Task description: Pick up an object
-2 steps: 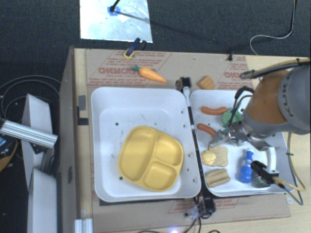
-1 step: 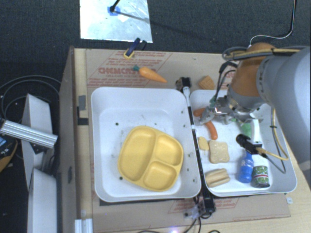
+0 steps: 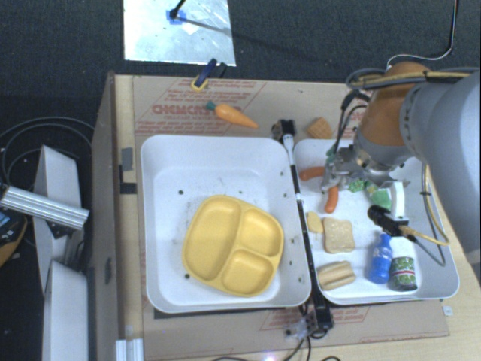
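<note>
the scene is evenly and fairly brightly lit from above, with soft, short shadows. the two white bins (image 3: 225,156) come out clean but close to washed out along their rims. the strongest glare sits on a shiny sheet (image 3: 178,21) on the dark floor at the top, where it bleaches to pale blue-white. the yellow divided plate (image 3: 233,244) casts a thin shadow on its lower edge. the grey arm (image 3: 443,149) at the right is large, soft and out of focus. small items look slightly blurred and grainy overall, with coarse detail.
</note>
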`<state>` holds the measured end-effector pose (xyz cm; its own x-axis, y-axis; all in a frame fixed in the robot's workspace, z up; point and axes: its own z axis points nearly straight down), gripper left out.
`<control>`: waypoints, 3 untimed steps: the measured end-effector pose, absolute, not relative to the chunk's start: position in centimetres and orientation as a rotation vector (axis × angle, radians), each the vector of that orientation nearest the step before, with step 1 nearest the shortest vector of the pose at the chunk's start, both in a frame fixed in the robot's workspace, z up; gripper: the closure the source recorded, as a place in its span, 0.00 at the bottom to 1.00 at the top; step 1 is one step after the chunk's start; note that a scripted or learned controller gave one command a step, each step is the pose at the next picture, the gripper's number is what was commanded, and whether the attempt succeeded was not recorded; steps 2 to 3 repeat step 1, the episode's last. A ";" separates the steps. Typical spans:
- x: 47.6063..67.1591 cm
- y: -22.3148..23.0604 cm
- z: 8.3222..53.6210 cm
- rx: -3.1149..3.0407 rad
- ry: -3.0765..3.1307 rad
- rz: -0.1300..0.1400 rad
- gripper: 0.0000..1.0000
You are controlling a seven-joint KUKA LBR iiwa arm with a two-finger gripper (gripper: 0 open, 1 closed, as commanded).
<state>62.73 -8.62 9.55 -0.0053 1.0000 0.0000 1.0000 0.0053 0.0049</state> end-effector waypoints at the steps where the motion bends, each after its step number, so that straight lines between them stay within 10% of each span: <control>1: 58.2 -2.1 18.5 2.215 2.225 0.004 1.00; 3: 58.2 -2.1 18.5 2.215 2.225 0.004 1.00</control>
